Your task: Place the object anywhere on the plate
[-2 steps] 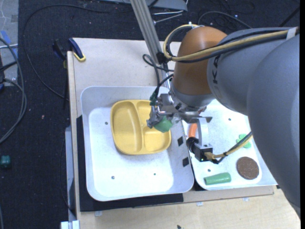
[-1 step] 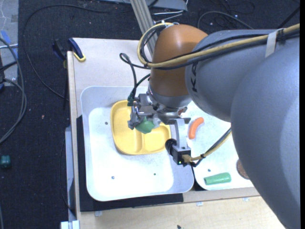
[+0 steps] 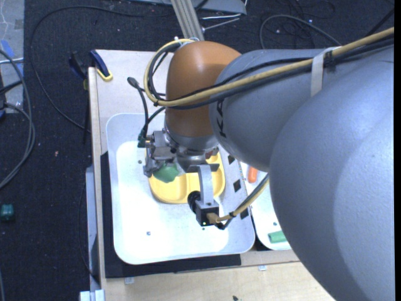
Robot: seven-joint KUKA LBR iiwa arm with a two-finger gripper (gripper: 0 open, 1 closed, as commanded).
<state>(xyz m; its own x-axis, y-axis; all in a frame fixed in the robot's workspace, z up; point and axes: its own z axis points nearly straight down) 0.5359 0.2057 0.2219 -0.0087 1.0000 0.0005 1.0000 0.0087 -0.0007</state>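
Yellow and glossy, likely plastic: found the plate (image 3: pixel 164 193) near the middle of the left bin (image 3: pixel 138 231), half hidden under the wrist. Spotted the green object (image 3: pixel 166 174) over the plate's upper left part, tucked right beneath the claw (image 3: pixel 164 162). Could not tell whether it rested on the plate or hung just above it. Could not tell either whether the claw was spread, pressed together or pinching the object, since the grey housing and the cables covered that spot. Judged the object small, light and rather soft or rubbery from its rounded, matt green surface, so unlikely to break and unlikely to slide far on the plate. Judged a hold across its narrow middle best, with gentle pressure, because a soft lump may squash or squirm out of a hard squeeze. Took the glossy plate for a slippery base, so a low release close to its centre seemed safer than a drop near the rim. Noted the orange band (image 3: pixel 191 80) directly above the plate in the view. Noted a small orange item (image 3: pixel 252 174) and a green one (image 3: pixel 276 236) well to the right of the plate, in the right bin (image 3: pixel 266 227), and bare tabletop (image 3: pixel 125 80) beyond the plate's far side.
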